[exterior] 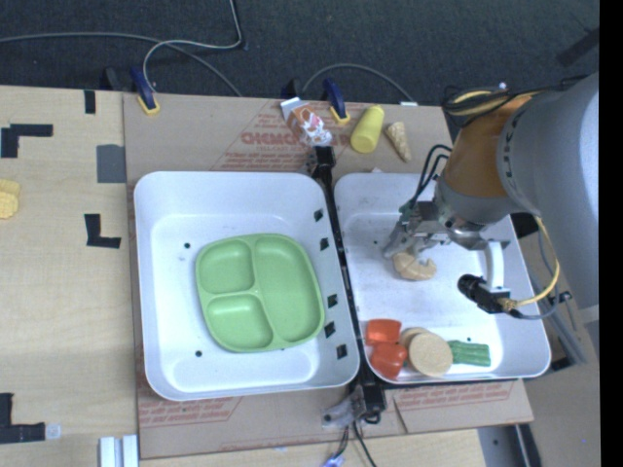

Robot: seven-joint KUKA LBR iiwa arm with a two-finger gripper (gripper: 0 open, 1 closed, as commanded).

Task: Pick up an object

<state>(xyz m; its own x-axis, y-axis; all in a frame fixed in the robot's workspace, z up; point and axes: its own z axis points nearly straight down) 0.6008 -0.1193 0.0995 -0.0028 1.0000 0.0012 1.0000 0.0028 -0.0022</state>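
Two white bins sit side by side; the arm [531, 178] reaches in from the right over the right bin [365, 197]. The gripper [411, 244] is low in that bin's middle, fingers spread a little w/ nothing between them, tips just above and touching-close to a tan pastry piece [417, 268]. Upper left of the right bin is bare floor, so room there. Along its front edge: orange-red block [384, 332], red piece [387, 358], round cracker [429, 352], green item [471, 353], all bunched near the front wall. Left bin [161, 212] holds a green divided plate [259, 292], centred, w/ bare margin all round. Beyond the bins' far edge: yellow bottle [367, 129], cone [399, 140].
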